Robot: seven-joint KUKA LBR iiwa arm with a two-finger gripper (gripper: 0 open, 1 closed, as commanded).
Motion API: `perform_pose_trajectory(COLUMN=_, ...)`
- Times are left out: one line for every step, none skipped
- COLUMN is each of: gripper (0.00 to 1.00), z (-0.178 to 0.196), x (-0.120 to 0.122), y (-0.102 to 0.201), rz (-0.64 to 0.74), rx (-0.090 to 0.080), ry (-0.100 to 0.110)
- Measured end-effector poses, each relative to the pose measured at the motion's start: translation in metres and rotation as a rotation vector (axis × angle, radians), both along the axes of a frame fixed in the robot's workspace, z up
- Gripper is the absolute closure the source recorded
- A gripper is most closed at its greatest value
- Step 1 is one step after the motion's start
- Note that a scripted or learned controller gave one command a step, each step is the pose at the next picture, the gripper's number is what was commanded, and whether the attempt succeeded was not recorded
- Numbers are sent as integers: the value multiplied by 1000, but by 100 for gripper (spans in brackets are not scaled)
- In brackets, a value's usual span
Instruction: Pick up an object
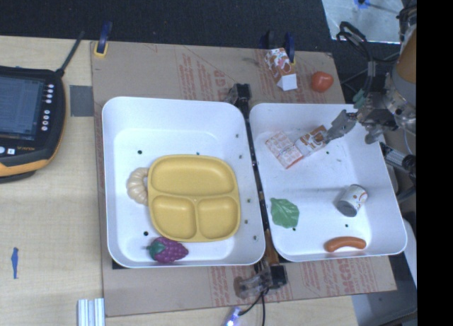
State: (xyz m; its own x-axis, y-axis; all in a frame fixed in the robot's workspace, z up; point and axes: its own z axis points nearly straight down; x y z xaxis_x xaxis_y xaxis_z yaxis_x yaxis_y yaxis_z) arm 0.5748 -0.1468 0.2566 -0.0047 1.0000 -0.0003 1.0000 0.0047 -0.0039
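Observation:
The right bin (375, 169) holds a red-and-white carton (294, 146) lying flat at its upper left. It also holds a green leaf (284, 212), a grey can (350, 199) on its side and an orange sausage (345, 244) by the front wall. My gripper (357, 129) hangs over the bin's upper right, just right of the carton. It is open, with one finger (341, 124) pointing at the carton's end and nothing between the fingers.
The left bin (120, 134) carries a yellow divided tray (192, 197), purple grapes (168, 250) and a beige ridged item (136, 184). Behind the bins lie a small carton (281, 66) and a red tomato (321, 80). A control tablet (25, 119) sits far left.

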Motion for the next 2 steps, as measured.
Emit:
perform_pose_trajectory(gripper=0, z=-110, x=28, y=-54, rz=0, rx=-1, ry=3)
perform_pose_trajectory(gripper=0, z=-144, x=-33, y=-65, rz=1, rx=0, ry=1)
